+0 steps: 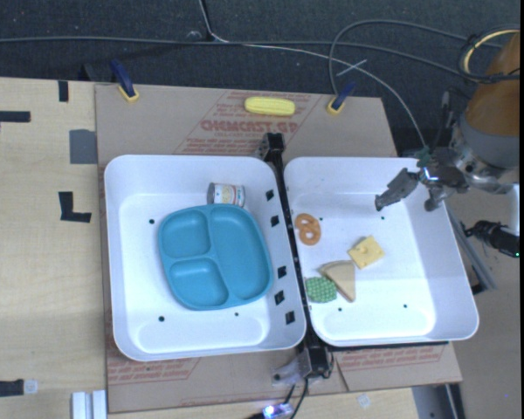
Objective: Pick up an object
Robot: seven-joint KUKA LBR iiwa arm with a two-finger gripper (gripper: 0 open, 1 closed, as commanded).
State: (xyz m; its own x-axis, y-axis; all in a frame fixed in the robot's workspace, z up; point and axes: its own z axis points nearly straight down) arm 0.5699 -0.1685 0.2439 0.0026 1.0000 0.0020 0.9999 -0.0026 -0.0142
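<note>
Spread, empty fingers (410, 193) above the glossy right bin (419, 317) with a holed cheese cube (365, 253) and knotted pretzel (307, 230)

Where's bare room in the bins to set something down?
Right bin: bare floor right of the cheese and behind the pretzel. Its front-left corner is crowded with sandwich and green piece. Left bin: tray fills it.

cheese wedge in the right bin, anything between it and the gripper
Nothing visible does. The gripper hovers over the right bin near its upper right, and bare white floor lies between it and the cheese wedge.
</note>
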